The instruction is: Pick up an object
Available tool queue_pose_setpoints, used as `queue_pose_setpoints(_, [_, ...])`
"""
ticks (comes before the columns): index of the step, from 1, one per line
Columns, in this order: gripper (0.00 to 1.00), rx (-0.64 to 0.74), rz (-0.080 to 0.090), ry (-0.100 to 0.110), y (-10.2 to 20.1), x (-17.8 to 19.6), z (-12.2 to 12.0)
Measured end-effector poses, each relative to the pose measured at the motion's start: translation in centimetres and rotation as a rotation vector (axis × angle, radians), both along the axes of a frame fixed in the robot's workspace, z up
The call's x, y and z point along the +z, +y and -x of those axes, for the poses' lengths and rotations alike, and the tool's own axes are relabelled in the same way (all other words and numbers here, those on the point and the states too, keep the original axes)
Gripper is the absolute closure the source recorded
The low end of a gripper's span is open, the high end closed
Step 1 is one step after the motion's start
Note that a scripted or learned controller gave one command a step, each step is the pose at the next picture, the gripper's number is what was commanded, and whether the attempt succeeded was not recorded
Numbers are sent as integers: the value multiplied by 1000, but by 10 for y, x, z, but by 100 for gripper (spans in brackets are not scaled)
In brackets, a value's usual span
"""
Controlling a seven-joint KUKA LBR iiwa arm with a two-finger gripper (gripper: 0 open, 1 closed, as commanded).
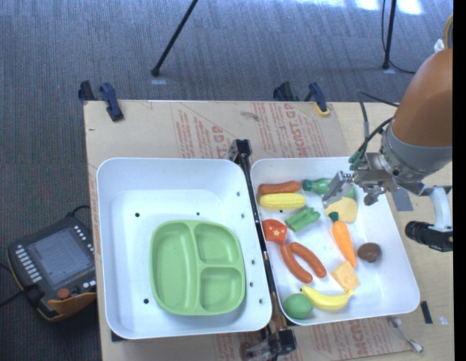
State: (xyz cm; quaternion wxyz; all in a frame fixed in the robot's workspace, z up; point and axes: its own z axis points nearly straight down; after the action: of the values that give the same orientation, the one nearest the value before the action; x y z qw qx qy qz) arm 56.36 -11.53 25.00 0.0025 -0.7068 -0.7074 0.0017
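From my remote station I log:

- The grey arm's jaws over the right shallow white bin, at its upper edge; I cannot tell their state.
- A pale yellow pear-shaped piece just below them.
- The same bin has a yellow toy corn cob, an orange sausage, a green bean pod, an orange carrot, a yellow banana, a green lime and a brown round piece.
- The left white bin has a green divided plastic plate.
- Both bins rest on the table.
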Motion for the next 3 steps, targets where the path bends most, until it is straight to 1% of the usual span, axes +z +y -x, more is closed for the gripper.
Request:
queue_pose_setpoints(1, [0, 12, -2, 3, -35, -139, 9])
queue_pose_setpoints(2, [100, 10, -3, 5, -35, -131, 8])
queue_pose_setpoints(3, [0, 10, -3, 5, -35, -131, 8])
